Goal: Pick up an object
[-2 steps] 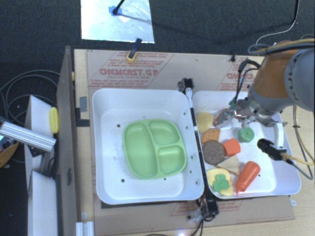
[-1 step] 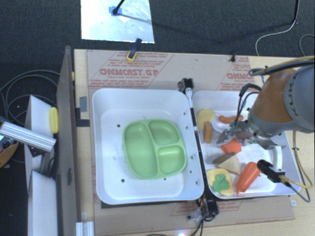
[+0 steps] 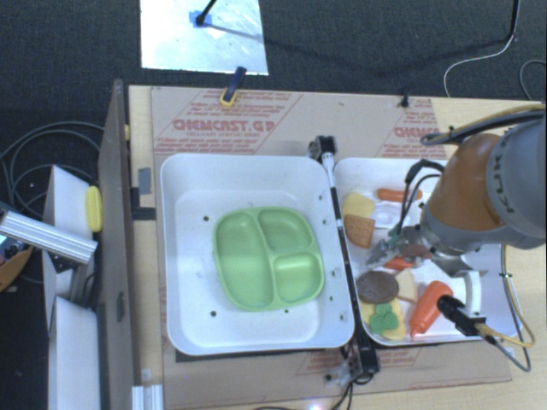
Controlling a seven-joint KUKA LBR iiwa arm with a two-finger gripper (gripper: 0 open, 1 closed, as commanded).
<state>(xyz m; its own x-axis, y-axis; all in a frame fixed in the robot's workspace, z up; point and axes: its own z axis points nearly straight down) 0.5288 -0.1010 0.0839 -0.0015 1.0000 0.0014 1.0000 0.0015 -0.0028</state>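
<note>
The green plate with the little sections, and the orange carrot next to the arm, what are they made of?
The green divided plate looks like smooth moulded plastic: one even colour, rounded rims, a soft sheen. The orange carrot seems to be toy plastic too, going by its flat bright colour and smooth skin, though rubber or foam cannot be ruled out from this view.

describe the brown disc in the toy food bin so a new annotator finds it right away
Start at the right-hand white bin, the one the arm reaches into. Follow its left wall towards the near end, past the waffle-patterned tan piece, to the brown disc lying flat. It is the one round, dark brown piece there: the carrot to its right is orange and tapered, and the green piece just below it is lumpy.
</note>
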